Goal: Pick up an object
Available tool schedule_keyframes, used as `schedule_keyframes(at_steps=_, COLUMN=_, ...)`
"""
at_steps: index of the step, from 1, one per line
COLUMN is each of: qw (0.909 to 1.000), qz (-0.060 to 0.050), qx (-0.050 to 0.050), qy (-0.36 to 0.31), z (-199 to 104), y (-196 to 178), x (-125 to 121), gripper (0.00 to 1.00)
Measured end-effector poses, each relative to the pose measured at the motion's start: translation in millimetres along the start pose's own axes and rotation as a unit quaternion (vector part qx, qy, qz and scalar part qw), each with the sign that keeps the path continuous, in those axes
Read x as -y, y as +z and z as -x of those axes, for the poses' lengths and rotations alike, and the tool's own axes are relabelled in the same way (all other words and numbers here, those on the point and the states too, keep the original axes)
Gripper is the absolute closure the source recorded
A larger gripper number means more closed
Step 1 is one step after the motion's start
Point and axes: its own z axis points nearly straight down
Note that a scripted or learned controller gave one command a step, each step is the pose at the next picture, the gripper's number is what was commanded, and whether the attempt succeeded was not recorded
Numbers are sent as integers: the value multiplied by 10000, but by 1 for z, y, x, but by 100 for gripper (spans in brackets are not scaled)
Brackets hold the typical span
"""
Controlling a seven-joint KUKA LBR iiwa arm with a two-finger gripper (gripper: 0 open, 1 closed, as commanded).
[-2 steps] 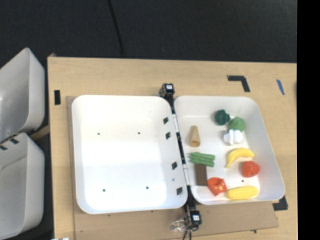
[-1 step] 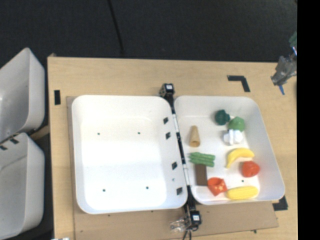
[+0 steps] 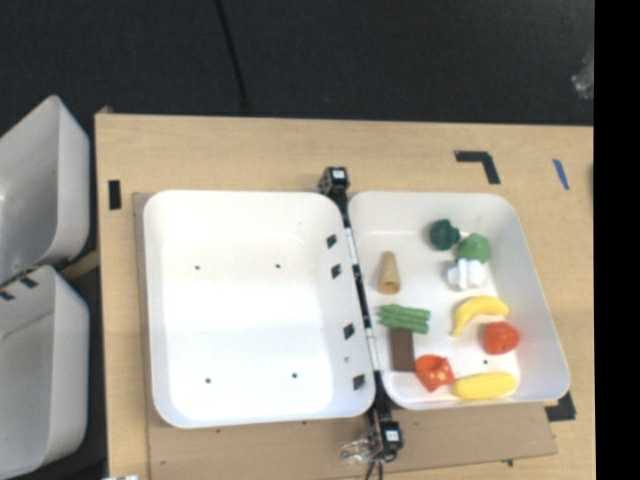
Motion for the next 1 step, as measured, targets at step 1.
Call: schedule_keyframes(at_steps=1, qw=10000, qz=-43, qx=-17, qy=16, z=0, y=-34, x=21, gripper=100)
